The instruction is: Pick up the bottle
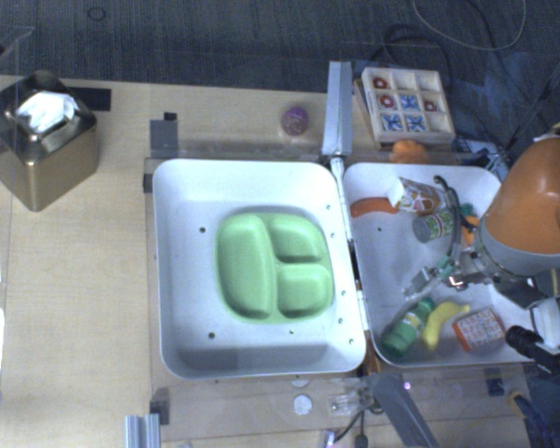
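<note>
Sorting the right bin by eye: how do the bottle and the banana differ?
The bottle is green with a darker cap end; the banana is yellow. The bottle is the thicker and longer of the two; the banana is slim and curved. The bottle lies nearer the bin's left wall, the banana just to its right. Both lie flat, side by side, low in the right bin.

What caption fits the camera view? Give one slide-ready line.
Gripper poised above green bottle and banana in right bin.

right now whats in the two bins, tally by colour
green: 2, the divided tray and the bottle
yellow: 1, the banana
orange-red: 2, the flat piece and the small box
mixed print: 2, the pouch and the can
total: 7
</note>
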Robot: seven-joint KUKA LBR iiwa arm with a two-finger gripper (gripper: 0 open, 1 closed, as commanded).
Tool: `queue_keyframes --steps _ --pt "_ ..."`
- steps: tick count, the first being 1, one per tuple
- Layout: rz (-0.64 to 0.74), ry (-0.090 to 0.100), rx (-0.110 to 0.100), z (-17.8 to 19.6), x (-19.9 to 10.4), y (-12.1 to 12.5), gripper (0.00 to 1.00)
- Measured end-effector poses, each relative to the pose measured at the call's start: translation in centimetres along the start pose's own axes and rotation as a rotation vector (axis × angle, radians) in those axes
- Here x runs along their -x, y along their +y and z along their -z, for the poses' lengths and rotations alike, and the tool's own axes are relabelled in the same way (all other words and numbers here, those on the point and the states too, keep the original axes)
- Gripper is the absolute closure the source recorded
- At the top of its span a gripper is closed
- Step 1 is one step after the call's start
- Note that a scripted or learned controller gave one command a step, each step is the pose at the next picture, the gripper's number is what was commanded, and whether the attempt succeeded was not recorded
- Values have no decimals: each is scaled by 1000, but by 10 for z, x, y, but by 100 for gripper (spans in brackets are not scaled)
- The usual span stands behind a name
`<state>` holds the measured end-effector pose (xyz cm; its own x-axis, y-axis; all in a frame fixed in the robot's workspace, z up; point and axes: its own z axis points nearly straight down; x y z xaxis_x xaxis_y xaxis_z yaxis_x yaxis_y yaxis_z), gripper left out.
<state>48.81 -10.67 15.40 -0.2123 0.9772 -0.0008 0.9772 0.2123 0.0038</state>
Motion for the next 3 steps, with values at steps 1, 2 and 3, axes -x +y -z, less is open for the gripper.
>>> queue_keyframes --steps 1,2,3 --pt "-33 -3 13 -63 -2 4 0" --pt "-32 -11 25 -50 0 8 100" --pt "-349 0 2 31 -23 43 100"
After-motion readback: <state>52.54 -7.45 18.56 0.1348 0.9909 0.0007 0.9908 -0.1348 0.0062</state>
